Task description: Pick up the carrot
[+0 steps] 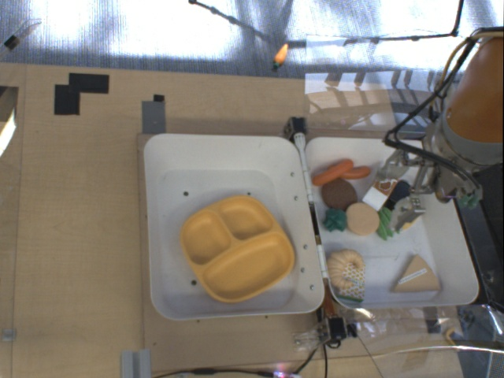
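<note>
Over the right bin (465,278) the gripper (403,203) hangs low among the toy food, and whether it is open or closed cannot be told from this slanted view; nothing is seen gripped by it.

The carrot (340,172) lies up-left of the gripper, near the divider (309,191) between the bins, orange and slim, resting just above a round brown piece (339,193) and seemingly touching it. I judge the carrot still waits to be reached.

The risks come from crowding. Left of the gripper sit a pale tan disc (363,218) and a small dark green piece (335,220), and a bright green bit (385,227) lies just below it, very close. A descent from this spot would likely land on these neighbours rather than on the carrot, so a wrong item could be nudged or taken. Moving toward the carrot, the gripper might push the brown piece against it and roll it toward the divider, where a closing grasp has little room. The carrot's slim, rounded shape may also slip out if it is caught near an end rather than across its middle.

Further below the gripper, a netted pale lump (346,270) and a tan wedge (416,275) rest in the same bin. Well left of the gripper, the left bin (169,211) holds a yellow divided plate (236,246) with nothing in its compartments. Both bins sit on the wooden worktop (71,235).
</note>
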### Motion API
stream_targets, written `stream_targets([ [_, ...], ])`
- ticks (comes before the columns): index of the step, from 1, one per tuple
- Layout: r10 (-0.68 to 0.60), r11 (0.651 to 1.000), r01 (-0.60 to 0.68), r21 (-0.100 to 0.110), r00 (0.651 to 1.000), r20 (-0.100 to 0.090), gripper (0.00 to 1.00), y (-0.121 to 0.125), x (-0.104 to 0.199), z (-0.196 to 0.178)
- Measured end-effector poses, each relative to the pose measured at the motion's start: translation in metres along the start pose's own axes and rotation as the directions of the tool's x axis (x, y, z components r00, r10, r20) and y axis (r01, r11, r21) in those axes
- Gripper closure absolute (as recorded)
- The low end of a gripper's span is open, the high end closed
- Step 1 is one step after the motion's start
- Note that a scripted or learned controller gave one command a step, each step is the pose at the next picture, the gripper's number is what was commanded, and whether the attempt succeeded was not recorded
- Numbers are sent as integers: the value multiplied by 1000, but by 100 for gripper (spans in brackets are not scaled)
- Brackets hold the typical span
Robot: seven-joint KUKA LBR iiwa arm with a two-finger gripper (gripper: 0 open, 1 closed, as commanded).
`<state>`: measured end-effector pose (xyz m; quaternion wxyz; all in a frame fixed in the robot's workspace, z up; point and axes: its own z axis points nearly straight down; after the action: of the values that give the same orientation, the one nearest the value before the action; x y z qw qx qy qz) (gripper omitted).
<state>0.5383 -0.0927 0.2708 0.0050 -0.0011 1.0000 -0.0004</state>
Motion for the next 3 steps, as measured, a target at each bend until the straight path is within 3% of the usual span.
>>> stream_targets([
  [1,-187,982,187,0,982,-3,0,-30,45,73],
  [2,314,950,-314,1,950,-6,0,-68,40,162],
  [3,7,1000,-7,1,1000,5,0,-112,48,180],
])
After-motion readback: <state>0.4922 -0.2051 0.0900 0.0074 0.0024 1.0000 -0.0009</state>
